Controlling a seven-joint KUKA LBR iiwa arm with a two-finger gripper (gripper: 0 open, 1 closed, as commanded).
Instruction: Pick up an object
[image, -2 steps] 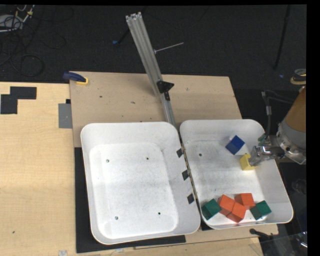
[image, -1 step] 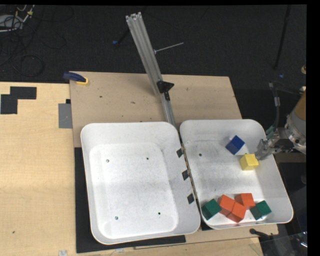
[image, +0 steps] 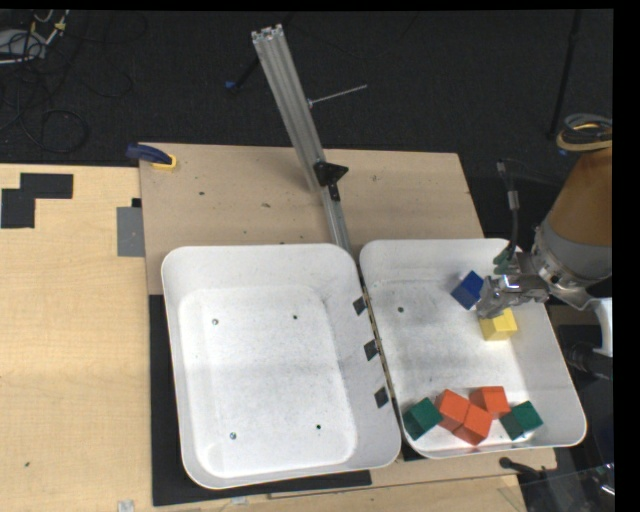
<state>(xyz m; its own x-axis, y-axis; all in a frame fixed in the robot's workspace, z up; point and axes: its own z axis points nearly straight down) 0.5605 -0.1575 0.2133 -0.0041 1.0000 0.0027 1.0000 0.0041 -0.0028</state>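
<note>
Right white plastic bin (image: 560, 400): gripper (image: 503, 292) poised between small blue cube (image: 467, 289) and small yellow cube (image: 498, 323); jaws' state cannot be told. Cubes appear light, rigid; grasp opposite flat faces.

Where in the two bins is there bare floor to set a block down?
The left bin has bare floor wall to wall. In the right bin, the strip beside the divider is bare. Crowded: near corner, with green blocks and orange blocks; the blue block and yellow block by the gripper.
</note>
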